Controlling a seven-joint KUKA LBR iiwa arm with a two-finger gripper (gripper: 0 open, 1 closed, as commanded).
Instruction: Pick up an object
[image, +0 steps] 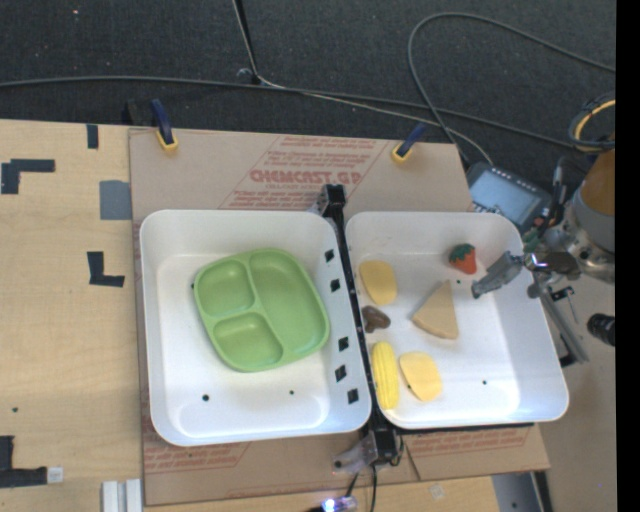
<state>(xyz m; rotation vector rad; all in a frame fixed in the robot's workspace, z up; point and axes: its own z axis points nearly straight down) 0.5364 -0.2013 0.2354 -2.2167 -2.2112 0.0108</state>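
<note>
The right bin (520, 395) holds several toy foods: a red strawberry (462, 257), a tan cheese wedge (437, 312), a pale yellow oval piece (378, 282), a small brown piece (375, 319), a corn cob (384, 374) and a yellow slice (421, 376). My gripper (517, 285) hangs over the right bin's right edge, just right of the strawberry and above the cheese wedge. Its grey fingers (491, 277) are spread apart, open, with nothing between them.
The left bin (165, 400) holds a green divided plate (261, 309). A black divider (340, 300) runs between the bins. Both bins sit on a cardboard sheet (300, 170) held by clamps. Cables run across the dark floor behind.
</note>
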